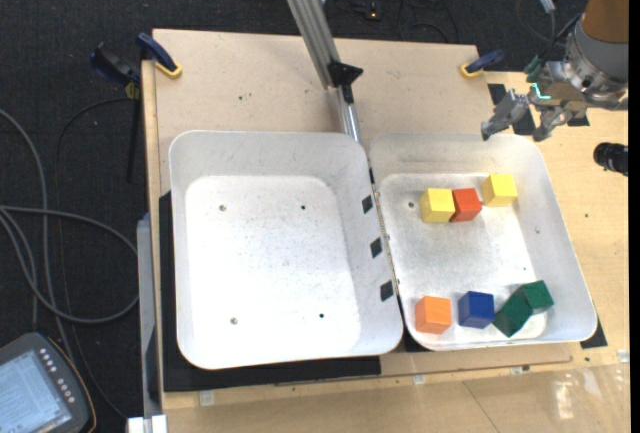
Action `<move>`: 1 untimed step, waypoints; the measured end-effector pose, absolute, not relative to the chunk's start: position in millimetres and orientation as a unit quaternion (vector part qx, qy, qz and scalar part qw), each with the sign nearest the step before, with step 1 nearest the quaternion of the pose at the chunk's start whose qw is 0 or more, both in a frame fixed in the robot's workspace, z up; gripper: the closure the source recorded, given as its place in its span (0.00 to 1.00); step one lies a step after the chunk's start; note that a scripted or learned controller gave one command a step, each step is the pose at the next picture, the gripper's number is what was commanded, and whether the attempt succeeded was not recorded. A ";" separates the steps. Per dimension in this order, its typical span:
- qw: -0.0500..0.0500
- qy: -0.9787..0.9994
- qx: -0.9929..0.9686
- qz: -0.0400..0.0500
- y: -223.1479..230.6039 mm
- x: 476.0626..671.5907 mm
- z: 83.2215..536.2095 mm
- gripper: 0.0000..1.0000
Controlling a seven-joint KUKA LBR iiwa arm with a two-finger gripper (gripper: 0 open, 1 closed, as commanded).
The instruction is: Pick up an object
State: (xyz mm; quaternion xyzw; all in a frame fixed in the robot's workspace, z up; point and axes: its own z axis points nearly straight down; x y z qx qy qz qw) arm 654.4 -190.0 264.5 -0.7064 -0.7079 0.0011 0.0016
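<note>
Several small blocks lie in the right bin (560, 251). Near its back sit a yellow block (436, 205), a red block (466, 204) touching it, and another yellow block (501, 188). Along the front edge are an orange block (433, 314), a blue block (477, 309) and two green blocks (525, 306) pressed together. My gripper (520, 117) hangs above the bin's back right corner, beyond the far yellow block, with its fingers spread apart and nothing between them.
The left bin (265, 246) lies beside the right one. A slanted metal pole (305, 1) crosses the back of the bench. Clamps (158, 56) grip the bench's back corners. Cables trail on the floor at left.
</note>
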 end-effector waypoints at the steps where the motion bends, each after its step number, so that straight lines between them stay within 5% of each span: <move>1: 0.000 -0.708 -0.706 0.000 -189.8 655.3 267.4 0.00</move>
